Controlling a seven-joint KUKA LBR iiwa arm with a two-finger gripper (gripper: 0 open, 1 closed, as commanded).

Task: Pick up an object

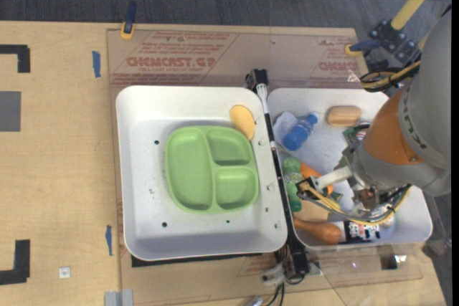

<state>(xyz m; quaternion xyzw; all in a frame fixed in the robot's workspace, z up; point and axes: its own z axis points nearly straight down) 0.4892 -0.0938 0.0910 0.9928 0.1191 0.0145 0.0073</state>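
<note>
The gripper (364, 206) is down in the right bin (419, 226), low among the clutter, and the grey arm (423, 125) with its orange band hides most of it, so I cannot tell how it stands or whether it has anything. Yellow and black cables loop around it.

Right beside it, toward the bin's near edge, lies a hot dog (319, 231), brown-orange, long and rounded, resting flat with a tan bun-like slab just above it. A little further left sits a green piece (292, 170) against the bin's left wall, with a small orange bit (309, 171) touching it. Up toward the far side lies a clear bottle (294, 131) with a blue cap, tilted on its side. A tan bread roll (344, 115) sits near the far wall, apart from the rest.

The left bin (136, 175) holds a light green tray (211, 168) with 3 compartments, lying flat in the middle. A yellow lemon-like piece (243, 120) rests at the tray's far right corner, close to the wall between the 2 bins.
</note>
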